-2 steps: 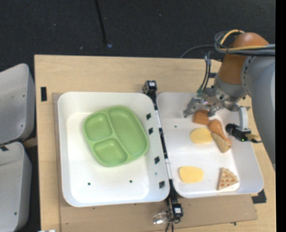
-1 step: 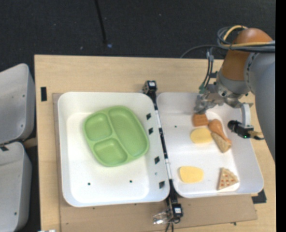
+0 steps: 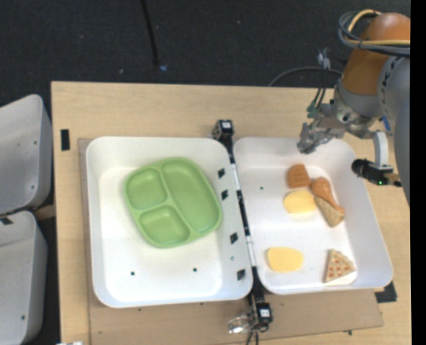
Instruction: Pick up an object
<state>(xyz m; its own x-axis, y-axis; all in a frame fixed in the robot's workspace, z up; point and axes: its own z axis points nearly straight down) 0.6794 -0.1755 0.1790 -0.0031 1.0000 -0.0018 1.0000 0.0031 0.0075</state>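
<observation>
Poised over the far right corner of the right bin [image 3: 368, 214], the tool [image 3: 308, 144] hangs at the end of the grey arm [image 3: 364, 63], whose orange band shows near the top right of the picture; whether it is spread or pressed together cannot be told from this slant, and nothing shows in its grip.

Taking the right bin as the landmark: a small round brown piece of toy food [image 3: 297, 175] lies toward its far side, just below the tool (apart from it, as far as can be seen). Just beside that piece, toward the bin's right wall, lies an orange-brown drumstick-shaped piece [image 3: 322, 188], and a tan wedge [image 3: 331, 212] touches its lower end. A pale yellow round slice [image 3: 299, 203] sits near the bin's middle, touching or nearly touching the drumstick. Toward the bin's near side rest a deeper yellow oval piece [image 3: 284, 259] and, near the near right corner, a toy pizza slice [image 3: 338, 267], well apart from each other.

Left of the right bin, sharing its edge, is the left bin [image 3: 105, 279], with a green three-compartment plate [image 3: 173, 201] lying in its middle. Both bins stand on the light wooden worktop [image 3: 141, 106].
</observation>
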